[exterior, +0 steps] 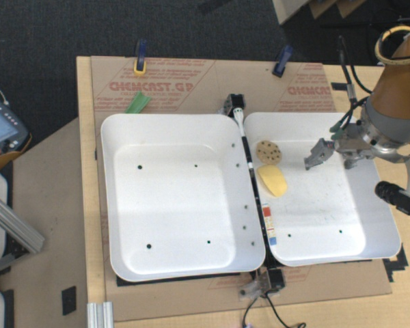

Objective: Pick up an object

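We found the left bin point(171, 203) open across its whole floor, with room to pass anywhere inside its rim. In the right bin point(328, 210), two things lay near the left wall: a cookie point(268, 152) and, just below it, a yellow piece point(273, 181), close together. A marker pen point(249, 176) lay along the seam between the bins, narrowing approach from that side. The gripper point(319, 154) hung over the right bin's upper middle, its arm point(396, 94) crossing the right rim. The lower right floor lay open.
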Available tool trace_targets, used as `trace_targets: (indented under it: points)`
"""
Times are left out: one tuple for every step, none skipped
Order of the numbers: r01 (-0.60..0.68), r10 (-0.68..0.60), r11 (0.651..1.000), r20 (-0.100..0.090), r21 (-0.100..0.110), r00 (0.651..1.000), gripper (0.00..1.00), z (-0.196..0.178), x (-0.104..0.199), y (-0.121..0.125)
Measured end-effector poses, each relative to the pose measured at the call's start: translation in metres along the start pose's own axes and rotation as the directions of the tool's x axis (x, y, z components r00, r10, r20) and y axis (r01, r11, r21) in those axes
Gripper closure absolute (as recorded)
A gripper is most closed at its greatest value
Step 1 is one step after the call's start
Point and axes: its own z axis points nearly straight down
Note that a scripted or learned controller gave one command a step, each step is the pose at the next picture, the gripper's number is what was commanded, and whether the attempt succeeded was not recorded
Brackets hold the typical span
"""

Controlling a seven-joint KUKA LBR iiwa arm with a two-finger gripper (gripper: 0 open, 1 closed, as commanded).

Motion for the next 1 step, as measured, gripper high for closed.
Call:
trace_targets:
  points:
    - [0.013, -0.013, 1.0, -0.003, -0.009, 1.0, 0.0, -0.0648, 0.1206, 0.0142]
